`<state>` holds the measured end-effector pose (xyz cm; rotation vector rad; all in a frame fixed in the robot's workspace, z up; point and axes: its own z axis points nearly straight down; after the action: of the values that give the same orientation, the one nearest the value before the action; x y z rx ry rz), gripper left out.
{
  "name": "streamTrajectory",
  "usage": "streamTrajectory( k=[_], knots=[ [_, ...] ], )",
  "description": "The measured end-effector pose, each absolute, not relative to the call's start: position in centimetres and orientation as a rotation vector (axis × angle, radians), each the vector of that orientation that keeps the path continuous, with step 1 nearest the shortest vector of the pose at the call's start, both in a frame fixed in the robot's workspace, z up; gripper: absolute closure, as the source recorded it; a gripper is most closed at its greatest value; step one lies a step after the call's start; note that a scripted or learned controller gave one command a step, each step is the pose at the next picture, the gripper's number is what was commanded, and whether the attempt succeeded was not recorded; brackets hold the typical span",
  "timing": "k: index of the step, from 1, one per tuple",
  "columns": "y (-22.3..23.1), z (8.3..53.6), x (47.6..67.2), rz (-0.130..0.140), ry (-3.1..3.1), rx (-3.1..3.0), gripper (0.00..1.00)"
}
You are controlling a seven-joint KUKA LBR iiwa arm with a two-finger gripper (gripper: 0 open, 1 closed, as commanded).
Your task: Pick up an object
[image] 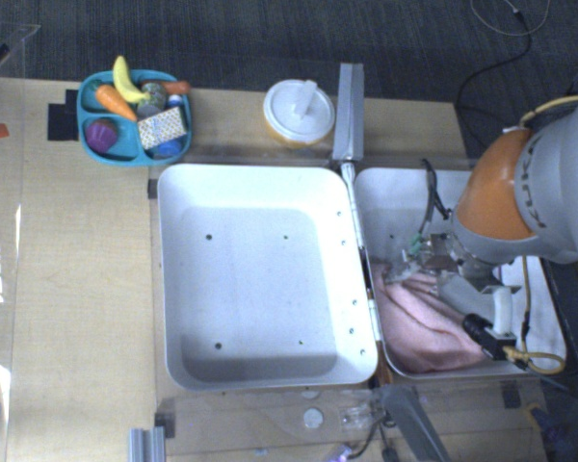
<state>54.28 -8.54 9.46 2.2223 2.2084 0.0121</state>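
In the camera view, the arm (520, 195) is being seen reaching in from the right over the right bin (395, 195). The gripper (426, 255) is being held low in that bin, right at the upper edge of a pink cloth (419, 325). The cloth is lying heaped in the near half of the bin, its long axis running from upper left to lower right, so it is lying just below and toward the camera from the gripper. How the claw is set cannot be told from this view. The left bin (173, 277) is standing beside it, apart from the work.
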Motion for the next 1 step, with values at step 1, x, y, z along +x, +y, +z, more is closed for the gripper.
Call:
streamTrajectory(
  k=[1],
  knots=[
    [-8.35,10.69,54.58,0.022,2.211,2.213,1.00]
  ],
)
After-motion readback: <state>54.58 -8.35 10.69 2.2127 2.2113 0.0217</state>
